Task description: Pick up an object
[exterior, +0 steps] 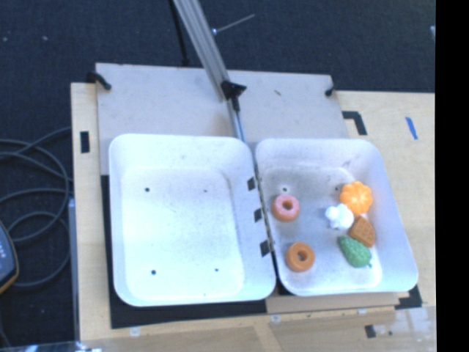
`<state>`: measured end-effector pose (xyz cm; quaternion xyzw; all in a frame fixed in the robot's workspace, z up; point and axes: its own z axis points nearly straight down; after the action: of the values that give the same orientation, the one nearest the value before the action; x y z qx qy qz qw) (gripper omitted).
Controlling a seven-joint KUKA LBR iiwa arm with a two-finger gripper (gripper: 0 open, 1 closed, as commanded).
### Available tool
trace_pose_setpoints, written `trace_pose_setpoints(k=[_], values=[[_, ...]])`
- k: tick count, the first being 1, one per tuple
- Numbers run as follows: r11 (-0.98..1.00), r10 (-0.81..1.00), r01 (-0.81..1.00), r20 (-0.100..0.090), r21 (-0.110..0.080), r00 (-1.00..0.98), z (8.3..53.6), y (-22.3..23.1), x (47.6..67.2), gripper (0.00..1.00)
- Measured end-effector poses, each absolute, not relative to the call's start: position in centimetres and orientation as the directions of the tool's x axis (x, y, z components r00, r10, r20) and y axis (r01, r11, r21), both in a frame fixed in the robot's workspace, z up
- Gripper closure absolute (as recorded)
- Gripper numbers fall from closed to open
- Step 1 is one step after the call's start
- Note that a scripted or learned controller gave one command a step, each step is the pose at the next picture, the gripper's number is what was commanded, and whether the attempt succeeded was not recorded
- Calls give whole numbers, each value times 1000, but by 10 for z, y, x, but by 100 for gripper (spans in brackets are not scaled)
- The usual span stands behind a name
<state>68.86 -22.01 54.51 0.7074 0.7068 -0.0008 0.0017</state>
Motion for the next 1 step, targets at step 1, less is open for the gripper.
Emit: trace_pose_setpoints(k=[1], values=[[-1, 1000, 1000, -5, 1, 1, 555, -220, 688, 100]])
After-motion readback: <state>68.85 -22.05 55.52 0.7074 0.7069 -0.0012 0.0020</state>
